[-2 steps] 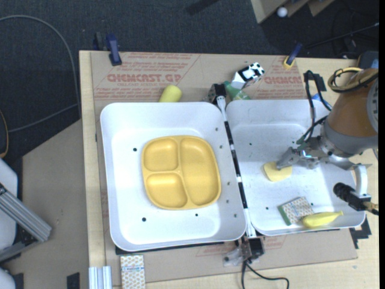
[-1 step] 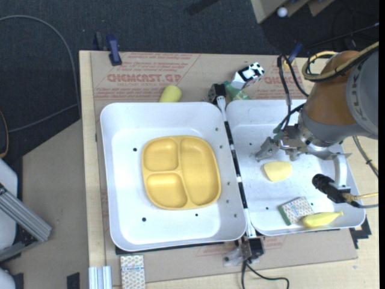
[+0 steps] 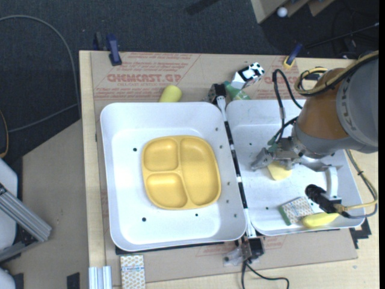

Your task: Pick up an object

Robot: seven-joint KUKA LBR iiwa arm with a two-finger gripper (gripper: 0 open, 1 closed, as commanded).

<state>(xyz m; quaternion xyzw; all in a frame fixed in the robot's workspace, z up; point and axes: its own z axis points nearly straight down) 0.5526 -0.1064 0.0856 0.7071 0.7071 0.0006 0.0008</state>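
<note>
In the right bin [image 3: 258, 197], the arm [image 3: 337, 113] reaches in from the right, wrist bent steeply down, with the jaws [image 3: 274, 160] low over the floor. Whether the jaws are apart or together cannot be determined. A pale yellow block [image 3: 279, 172] lies just below them, apparently touching. Centre the block between the jaws before closing, then lift vertically.
</note>
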